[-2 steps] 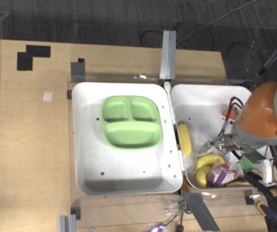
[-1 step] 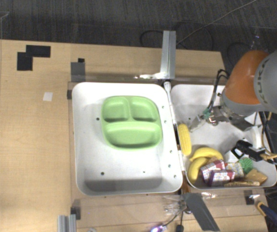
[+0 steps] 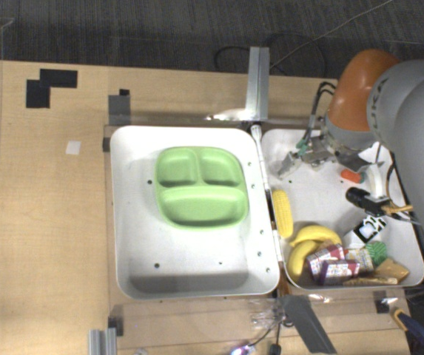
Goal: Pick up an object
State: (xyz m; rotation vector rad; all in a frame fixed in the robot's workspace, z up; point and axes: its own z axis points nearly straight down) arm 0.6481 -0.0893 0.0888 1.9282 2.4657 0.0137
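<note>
My gripper (image 3: 291, 162) hangs low over the back left part of the right bin (image 3: 300, 191), above bare white floor, with nothing visibly in it. The grey arm with its orange band (image 3: 356, 87) comes in from the right behind it. In the same bin, a yellow corn cob (image 3: 282, 211) lies along the left wall, just in front of the gripper. A banana (image 3: 306, 244) curls at the front, beside a purple packet (image 3: 336, 263). A green brush-like item (image 3: 378, 251) and a brown piece (image 3: 391, 272) sit at the front right. A small red-orange item (image 3: 351, 174) lies right of the gripper.
The left bin (image 3: 134, 220) holds a green divided plate (image 3: 199, 186) near its back. A metal post (image 3: 258, 80) stands behind the ridge where the two bins meet. Wooden bench top stretches out on the left.
</note>
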